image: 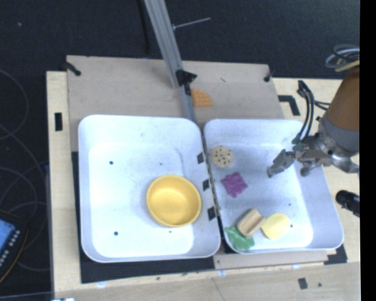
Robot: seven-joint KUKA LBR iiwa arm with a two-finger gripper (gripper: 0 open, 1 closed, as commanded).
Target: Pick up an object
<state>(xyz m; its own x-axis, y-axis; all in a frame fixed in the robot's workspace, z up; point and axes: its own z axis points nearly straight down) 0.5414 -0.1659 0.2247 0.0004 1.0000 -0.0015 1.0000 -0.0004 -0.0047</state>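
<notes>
Two shallow white plastic bins sit side by side on the bench. The left bin (100,168) holds a round yellow bowl (173,200), upright, near its lower right corner. The right bin (313,231) holds five small items: a round tan perforated disc (222,156) near the upper left, a purple knobbly block (234,184) just below it, a tan cylindrical piece (249,221) lying tilted toward the bin's lower edge, a pale yellow rounded block (276,226) just beside it on the right, and a green flat piece (237,239) at the lower left corner, touching the tan cylinder's lower end. The grey arm with the orange band (346,105) reaches in from the right; the gripper (294,162) hangs over the right bin's upper right area, fingers spread apart with nothing between them. It is well apart from every item; the purple block is the closest.
</notes>
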